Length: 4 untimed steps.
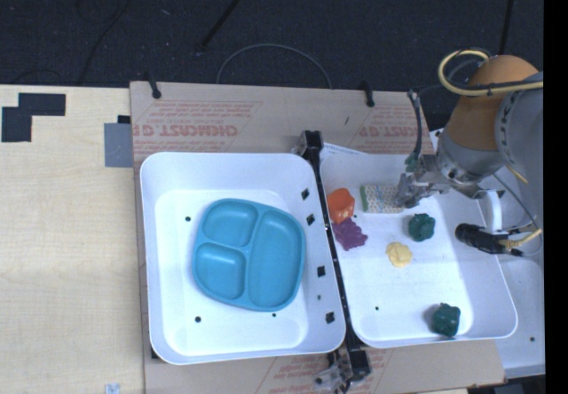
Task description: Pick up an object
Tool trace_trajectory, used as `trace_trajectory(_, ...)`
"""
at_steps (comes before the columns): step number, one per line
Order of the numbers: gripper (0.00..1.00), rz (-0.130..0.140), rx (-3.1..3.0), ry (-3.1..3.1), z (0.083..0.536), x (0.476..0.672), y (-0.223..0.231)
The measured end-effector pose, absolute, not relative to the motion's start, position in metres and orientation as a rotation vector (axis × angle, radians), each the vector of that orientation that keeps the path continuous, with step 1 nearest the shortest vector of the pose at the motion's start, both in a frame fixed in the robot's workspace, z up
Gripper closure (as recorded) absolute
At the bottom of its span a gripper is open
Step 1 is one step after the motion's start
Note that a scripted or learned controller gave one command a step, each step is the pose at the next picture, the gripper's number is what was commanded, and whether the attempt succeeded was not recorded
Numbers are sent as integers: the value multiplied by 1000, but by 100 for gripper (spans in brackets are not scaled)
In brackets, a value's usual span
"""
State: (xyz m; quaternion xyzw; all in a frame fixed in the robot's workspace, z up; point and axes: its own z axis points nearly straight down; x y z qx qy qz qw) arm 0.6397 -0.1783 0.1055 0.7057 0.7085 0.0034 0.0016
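Observation:
The right bin holds an orange piece, a purple piece, a yellow piece, a dark green piece and another dark green piece. A pale, green-speckled flat pad lies near the bin's far edge. My gripper hangs low at the pad's right end, just above the nearer green piece. Nothing shows between its tips.
The left bin carries a blue divided plate. A black divider runs between the two bins. The arm's grey body and orange band fill the far right side above the right bin.

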Motion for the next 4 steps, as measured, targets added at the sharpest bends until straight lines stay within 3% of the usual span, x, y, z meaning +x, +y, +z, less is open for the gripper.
trace_trajectory(2, 100, 4, 2217, 2220, 215, 634, -179)
trace_trajectory(3, 100, 0, 2219, 2223, 231, 634, -181)
trace_trajectory(4, 100, 0, 2218, 2228, 238, 642, -123)
